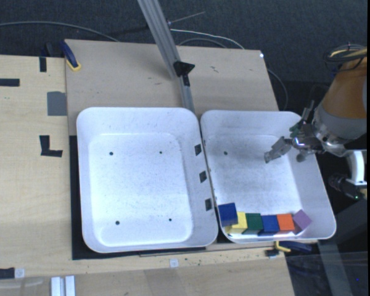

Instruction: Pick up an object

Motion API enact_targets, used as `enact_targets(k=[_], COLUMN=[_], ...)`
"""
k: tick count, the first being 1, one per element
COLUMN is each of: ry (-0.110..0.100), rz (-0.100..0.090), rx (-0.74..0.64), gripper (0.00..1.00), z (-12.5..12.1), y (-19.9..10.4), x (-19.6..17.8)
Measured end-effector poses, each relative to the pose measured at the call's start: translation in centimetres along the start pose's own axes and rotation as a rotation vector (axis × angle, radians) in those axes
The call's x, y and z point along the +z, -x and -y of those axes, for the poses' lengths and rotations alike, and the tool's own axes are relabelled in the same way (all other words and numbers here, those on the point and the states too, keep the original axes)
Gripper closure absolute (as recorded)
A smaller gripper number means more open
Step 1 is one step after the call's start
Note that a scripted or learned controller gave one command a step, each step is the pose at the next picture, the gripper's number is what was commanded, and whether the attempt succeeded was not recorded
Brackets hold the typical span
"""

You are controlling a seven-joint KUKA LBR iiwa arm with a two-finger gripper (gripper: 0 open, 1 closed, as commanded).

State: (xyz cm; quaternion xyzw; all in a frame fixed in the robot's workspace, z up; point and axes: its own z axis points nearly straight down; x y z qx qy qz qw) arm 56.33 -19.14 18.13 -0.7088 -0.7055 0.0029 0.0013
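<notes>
- Blocks line the near wall of the right bin [308,184], well below the claw and apart from it: a blue block [227,213] sitting on a yellow block [237,226], then a green block [253,222], a second blue block [270,223], an orange block [285,222] and a purple block [301,219] at the near right corner.
- All the blocks touch their neighbours in a row; none lies under the claw.
- A blue and yellow clamp [290,246] sits on the bench edge just past that bin's near rim.
- The claw [285,148] hangs over the right part of the right bin, tilted, one finger [273,153] pointing left and down toward the bin floor. Nothing is seen between the fingers; whether they stand wide or narrow I cannot tell.
- The left bin [86,165] lies well left of the claw.
- A grey pole [160,29] leans across the bench beyond both bins, up and left of the claw.
</notes>
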Motion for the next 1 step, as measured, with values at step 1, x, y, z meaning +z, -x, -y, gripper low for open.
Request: enact_targets(k=[1], ry=[0.014], rz=[0.0], rx=[-0.007], gripper=[0.0], z=[-0.86], y=[-1.11], x=[-9.05])
